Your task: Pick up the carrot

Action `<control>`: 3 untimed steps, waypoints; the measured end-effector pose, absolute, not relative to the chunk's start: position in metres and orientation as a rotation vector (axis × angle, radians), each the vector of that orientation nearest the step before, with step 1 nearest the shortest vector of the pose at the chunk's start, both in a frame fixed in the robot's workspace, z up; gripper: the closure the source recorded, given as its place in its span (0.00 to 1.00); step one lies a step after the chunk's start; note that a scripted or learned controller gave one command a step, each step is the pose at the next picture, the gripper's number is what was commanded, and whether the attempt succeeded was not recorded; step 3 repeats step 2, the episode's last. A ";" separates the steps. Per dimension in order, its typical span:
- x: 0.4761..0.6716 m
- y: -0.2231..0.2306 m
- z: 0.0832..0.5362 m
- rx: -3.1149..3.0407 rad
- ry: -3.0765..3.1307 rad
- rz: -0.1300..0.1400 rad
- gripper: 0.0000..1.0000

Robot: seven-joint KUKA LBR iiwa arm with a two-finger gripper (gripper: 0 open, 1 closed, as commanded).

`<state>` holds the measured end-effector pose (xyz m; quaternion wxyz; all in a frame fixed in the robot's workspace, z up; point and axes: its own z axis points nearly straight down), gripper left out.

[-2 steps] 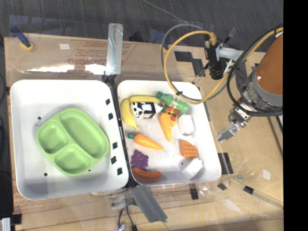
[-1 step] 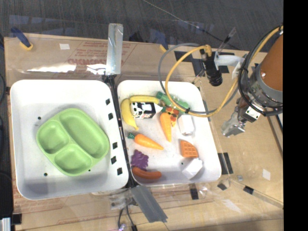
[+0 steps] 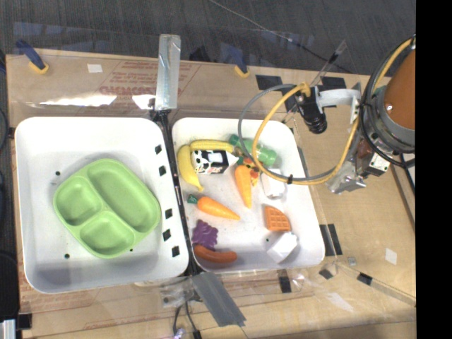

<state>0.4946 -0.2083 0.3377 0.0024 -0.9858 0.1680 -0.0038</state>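
Two orange carrots lie in the right bin (image 3: 305, 189). One carrot (image 3: 216, 207) rests on its side near the bin's middle, green stub toward the left. The other carrot (image 3: 244, 184) points toward the front, with its leafy end next to a green toy. My gripper (image 3: 348, 183) hangs outside the right bin, just past its right wall and well to the right of both carrots. It carries nothing that I can see. A yellow cable loops from the arm over the bin's back right corner.
The right bin also holds a banana (image 3: 186, 167), a black-and-white carton (image 3: 210, 162), a waffle (image 3: 277, 218), a white block (image 3: 282, 246), purple grapes (image 3: 205, 231) and a sausage (image 3: 215, 257). A green divided plate (image 3: 106, 207) sits in the left bin (image 3: 35, 147).
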 end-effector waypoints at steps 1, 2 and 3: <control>0.497 -0.208 0.306 -3.120 0.306 -0.007 1.00; 0.486 -0.209 0.338 -3.121 0.308 -0.012 1.00; 0.486 -0.209 0.338 -3.121 0.308 -0.012 1.00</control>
